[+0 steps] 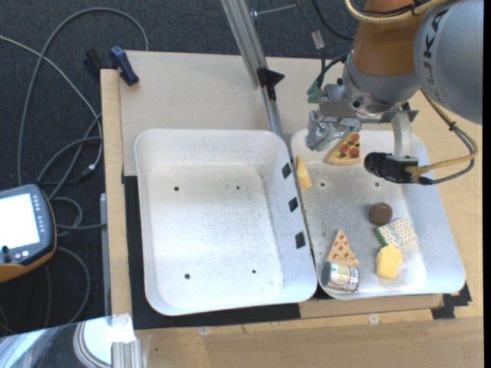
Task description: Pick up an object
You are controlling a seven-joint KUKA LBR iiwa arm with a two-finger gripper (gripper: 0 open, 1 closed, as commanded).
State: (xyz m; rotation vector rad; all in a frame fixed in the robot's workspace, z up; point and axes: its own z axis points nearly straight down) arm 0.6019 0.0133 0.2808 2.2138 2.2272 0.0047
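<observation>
Hand (326,134) hangs beside pizza slice (344,149), perhaps touching; opening unclear.

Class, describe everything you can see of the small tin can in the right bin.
The small tin can lies on its side at the near edge of the right bin, close to the wall shared with the left bin. It looks like shiny silver metal with a printed label band in red and pale tones. A pizza slice toy sits just behind it, touching or nearly touching. The tool is far from it, at the bin's far end.
</observation>
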